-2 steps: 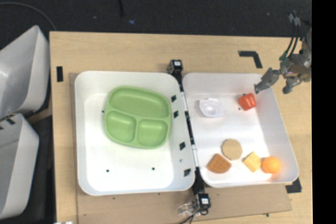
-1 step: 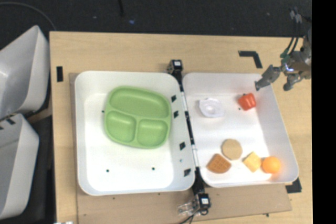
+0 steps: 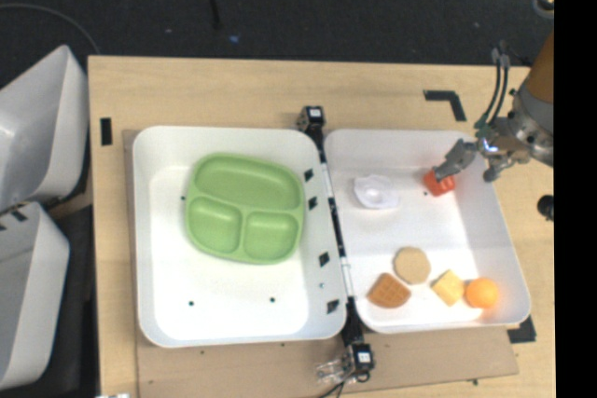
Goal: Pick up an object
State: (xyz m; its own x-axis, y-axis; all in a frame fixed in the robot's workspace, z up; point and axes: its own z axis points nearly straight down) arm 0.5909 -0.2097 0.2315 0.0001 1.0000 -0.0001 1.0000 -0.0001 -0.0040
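Gripper [image 3: 474, 161] is seen at the far right of the right bin [image 3: 485, 219], low over the floor. One finger [image 3: 454, 158] is angled down-left, another [image 3: 494, 165] sits to its right; a clear gap is seen between them, so they are spread and nothing is held. A small red block [image 3: 441, 183] lies just beside the left fingertip, possibly touching, outside the gap. Also in the right bin: clear cup [image 3: 374, 193], round biscuit [image 3: 411, 265], brown waffle piece [image 3: 390, 293], yellow block [image 3: 449, 287], orange ball [image 3: 482, 293]. A green divided plate [image 3: 246, 208] lies in the left bin [image 3: 163, 294] on the counter [image 3: 233, 89].
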